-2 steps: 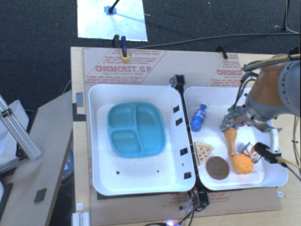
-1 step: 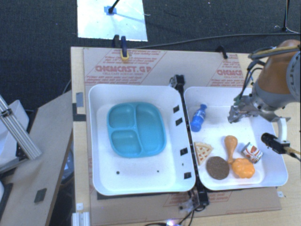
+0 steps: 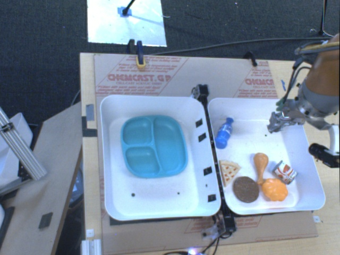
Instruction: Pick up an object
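Blue, light and slick, the bottle (image 3: 224,133) lay far-left in the right bin (image 3: 311,158), best taken across its body; whether the gripper (image 3: 277,122) was open, I cannot tell.

Right bin (image 3: 313,158) upper part: we see open floor beside the blue bottle (image 3: 224,132).
Right bin near edge: pizza slice (image 3: 229,170), brown disc (image 3: 246,189), wooden pin (image 3: 260,165), orange fruit (image 3: 274,190) and small carton (image 3: 285,171) crowd together.
Left bin (image 3: 114,142): the teal divided plate (image 3: 154,145) takes the middle; we find free floor along its near side.
Above right bin: gripper (image 3: 276,122) hangs at the far right.
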Available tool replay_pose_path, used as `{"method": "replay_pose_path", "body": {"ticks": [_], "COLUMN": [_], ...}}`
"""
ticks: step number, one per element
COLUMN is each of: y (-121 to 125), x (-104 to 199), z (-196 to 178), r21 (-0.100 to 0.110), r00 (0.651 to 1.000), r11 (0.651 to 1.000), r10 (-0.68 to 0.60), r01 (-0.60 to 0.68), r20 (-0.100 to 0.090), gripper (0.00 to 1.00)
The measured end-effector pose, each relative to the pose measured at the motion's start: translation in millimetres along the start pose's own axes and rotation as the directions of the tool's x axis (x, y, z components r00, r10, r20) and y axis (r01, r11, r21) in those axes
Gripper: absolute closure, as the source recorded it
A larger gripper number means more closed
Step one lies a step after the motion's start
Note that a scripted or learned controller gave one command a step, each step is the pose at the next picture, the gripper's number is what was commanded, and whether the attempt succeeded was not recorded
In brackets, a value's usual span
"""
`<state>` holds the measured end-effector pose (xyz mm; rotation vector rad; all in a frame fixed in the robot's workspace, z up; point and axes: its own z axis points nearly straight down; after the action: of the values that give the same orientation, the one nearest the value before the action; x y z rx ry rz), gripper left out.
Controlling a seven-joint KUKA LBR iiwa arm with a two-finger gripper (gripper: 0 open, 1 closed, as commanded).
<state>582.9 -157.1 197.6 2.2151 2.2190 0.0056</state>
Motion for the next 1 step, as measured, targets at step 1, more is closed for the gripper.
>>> {"method": "replay_pose_path", "body": {"ticks": [1], "y": [4.1], "x": [-0.5], "z": [-43.8], "r21": [0.001], "r00": [1.000], "r11": [1.000], "r10": [-0.003], "r01": [0.003], "r20": [0.000], "gripper": [1.00]}}
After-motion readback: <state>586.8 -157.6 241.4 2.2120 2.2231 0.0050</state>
